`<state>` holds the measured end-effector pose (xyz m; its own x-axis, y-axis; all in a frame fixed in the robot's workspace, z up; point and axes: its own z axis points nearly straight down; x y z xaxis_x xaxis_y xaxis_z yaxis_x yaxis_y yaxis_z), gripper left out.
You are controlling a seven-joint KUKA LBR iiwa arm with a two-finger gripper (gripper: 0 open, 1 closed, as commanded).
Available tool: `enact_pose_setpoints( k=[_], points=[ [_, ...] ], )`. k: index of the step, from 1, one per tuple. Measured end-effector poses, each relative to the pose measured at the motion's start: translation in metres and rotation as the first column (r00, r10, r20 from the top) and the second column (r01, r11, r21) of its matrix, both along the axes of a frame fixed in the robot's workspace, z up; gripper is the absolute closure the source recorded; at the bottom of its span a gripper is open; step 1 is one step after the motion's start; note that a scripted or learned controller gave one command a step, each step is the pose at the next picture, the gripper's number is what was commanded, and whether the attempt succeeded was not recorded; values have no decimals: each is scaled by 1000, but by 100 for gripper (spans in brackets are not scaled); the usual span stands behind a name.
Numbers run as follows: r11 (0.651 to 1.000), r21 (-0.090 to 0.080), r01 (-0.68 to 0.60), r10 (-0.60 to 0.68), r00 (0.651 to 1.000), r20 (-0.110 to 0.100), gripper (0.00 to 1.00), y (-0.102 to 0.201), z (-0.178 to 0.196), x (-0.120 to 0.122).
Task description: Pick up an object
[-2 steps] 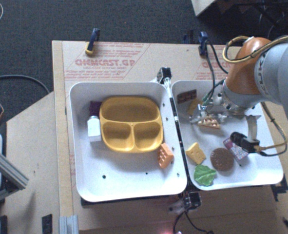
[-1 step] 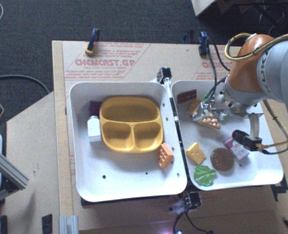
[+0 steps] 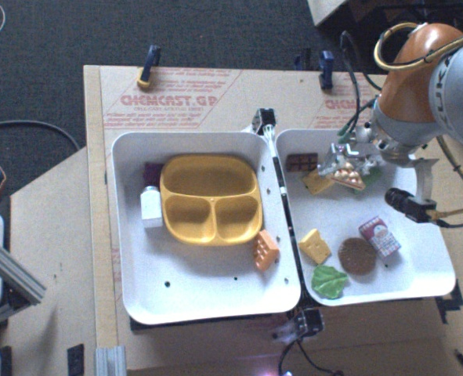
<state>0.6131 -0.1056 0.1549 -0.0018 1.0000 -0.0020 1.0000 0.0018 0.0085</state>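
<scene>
Camera view. Two white bins sit side by side on the surface [image 3: 98, 210]. Left bin [image 3: 129, 288]: a yellow tray [image 3: 211, 198] with three compartments lies near its far edge; a small white bottle [image 3: 151, 207] stands touching the tray's left side, with a dark purple item [image 3: 153, 171] just beyond it toward the far left corner. An orange block [image 3: 266, 250] rests at the tray's near right corner, close to the bin's right wall.

Right bin [image 3: 427, 265]: a brown chocolate bar [image 3: 301, 162] lies at the far left corner. A yellow cheese wedge [image 3: 315, 246] sits near the left wall, a green leaf [image 3: 329, 281] at the near left corner, a round brown cookie [image 3: 358, 256] just right of the leaf, and a small pink and white carton [image 3: 379, 236] touching the cookie's right side.

The arm [image 3: 427, 77] reaches over the far edge of the right bin. The end effector [image 3: 347, 163] is low over a tan wedge-shaped piece [image 3: 349, 178] and a yellowish piece [image 3: 318, 182] beside it; cannot tell whether it is spread or pinching anything.
</scene>
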Motion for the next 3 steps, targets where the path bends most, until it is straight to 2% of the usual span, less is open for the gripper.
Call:
enact_pose_setpoints(
  k=[1, 2, 3],
  points=[
    [1000, 0, 3, -3, 1000, -1, 100, -7, 54, -7],
    [1000, 1, 1, -1, 1000, -3, 100, -7, 71, -6],
    [1000, 4, -1, 1, 1000, -13, 100, 25, 68, -35]
  ],
)
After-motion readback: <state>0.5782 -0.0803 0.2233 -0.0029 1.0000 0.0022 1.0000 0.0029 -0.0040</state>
